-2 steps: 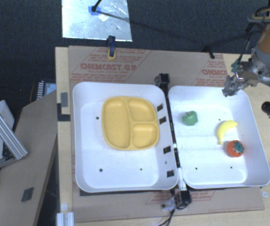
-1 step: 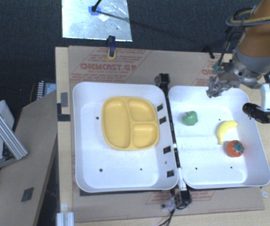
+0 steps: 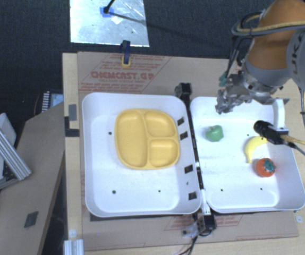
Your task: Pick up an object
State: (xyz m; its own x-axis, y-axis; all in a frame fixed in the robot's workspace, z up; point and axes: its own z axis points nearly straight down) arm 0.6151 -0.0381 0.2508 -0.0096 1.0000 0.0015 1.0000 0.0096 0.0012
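Observation:
In the right bin (image 3: pixel 237 198) lie a green apple-like fruit (image 3: pixel 214 133), a yellow banana (image 3: pixel 253 147) and a red-orange tomato with a green stem (image 3: pixel 264 167). My gripper (image 3: pixel 224 106) hangs over the bin's back left part, just above and behind the green fruit, apart from it. Nothing shows between its fingers. The banana's upper end is partly hidden behind the robot's black part.
The left bin (image 3: pixel 102 190) holds a yellow divided plate (image 3: pixel 146 138). A black clip rail (image 3: pixel 189 142) runs between the two bins. The arm's orange band and grey wrist (image 3: pixel 280 41) loom over the right bin's back edge.

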